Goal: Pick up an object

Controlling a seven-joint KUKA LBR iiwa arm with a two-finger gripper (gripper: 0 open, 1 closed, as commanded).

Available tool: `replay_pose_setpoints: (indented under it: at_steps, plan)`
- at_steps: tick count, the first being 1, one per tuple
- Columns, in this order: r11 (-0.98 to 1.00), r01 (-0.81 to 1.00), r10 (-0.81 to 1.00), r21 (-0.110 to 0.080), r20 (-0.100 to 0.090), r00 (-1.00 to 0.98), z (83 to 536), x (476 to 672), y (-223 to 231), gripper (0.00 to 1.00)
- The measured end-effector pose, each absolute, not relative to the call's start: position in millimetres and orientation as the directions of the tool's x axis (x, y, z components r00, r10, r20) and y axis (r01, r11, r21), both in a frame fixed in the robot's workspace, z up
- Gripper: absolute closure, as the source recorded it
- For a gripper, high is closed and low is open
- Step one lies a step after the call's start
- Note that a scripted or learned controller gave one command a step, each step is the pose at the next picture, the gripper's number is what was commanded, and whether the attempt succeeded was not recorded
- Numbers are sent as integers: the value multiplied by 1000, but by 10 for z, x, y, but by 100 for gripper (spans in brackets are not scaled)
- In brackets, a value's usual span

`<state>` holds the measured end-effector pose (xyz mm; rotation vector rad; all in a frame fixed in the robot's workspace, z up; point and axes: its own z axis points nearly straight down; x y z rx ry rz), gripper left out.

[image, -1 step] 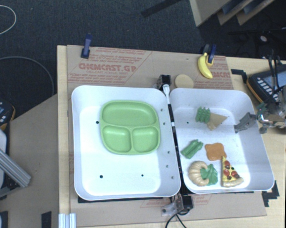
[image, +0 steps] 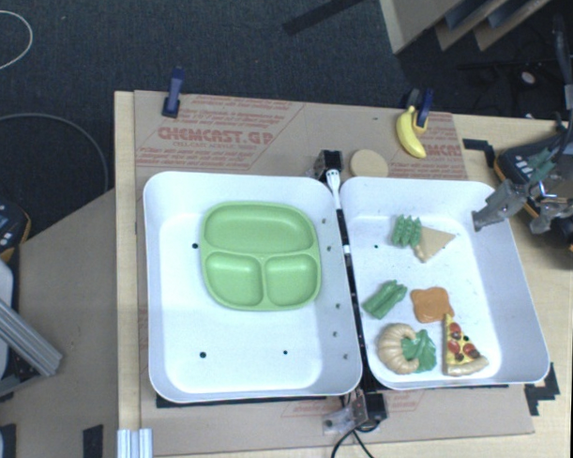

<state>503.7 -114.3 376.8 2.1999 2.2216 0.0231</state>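
The right bin holds several toy foods. A green bean bunch lies beside a tan wedge at its far side. Nearer me lie a second green piece, an orange piece, a pizza slice and a beige pastry with a small green piece on it. My gripper hovers over the right bin's far right corner, to the right of the tan wedge and apart from it. Nothing shows in its grasp.
The left bin holds a green divided plate. A toy banana and a tan disc lie on the cardboard board behind the bins. Blue clamps hold the board's far edge.
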Motion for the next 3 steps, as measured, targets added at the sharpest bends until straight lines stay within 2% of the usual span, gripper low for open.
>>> replay_pose_setpoints:
  at_steps: [1, 2, 3]
  plan:
    - [2, 1000, 1000, 6, -2, -2, 3779, 5027, -1187, 100]
    - [3, 1000, 1000, -6, 2, -3, 3443, 4781, -814, 100]
    - [7, 1000, 1000, 18, 0, -7, 4730, 4805, -362, 100]
